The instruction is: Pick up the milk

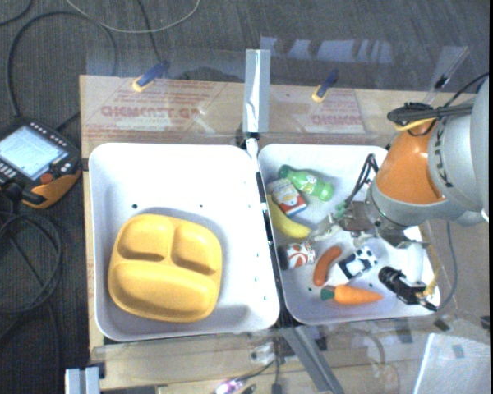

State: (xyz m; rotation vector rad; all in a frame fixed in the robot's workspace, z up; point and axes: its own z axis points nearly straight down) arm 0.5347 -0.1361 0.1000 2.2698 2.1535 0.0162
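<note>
The arm (431, 167) reaches over the right bin (357, 306), its gripper (351, 217) near the milk (286, 195); grip state unclear.

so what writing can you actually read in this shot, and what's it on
"KUKA", partly seen, on the arm.
Reddish print on the board behind the left bin: too faint to read.
More reddish print behind the right bin: too faint.
Small carton label: blurred.
Handheld controller screen: too small.
</note>
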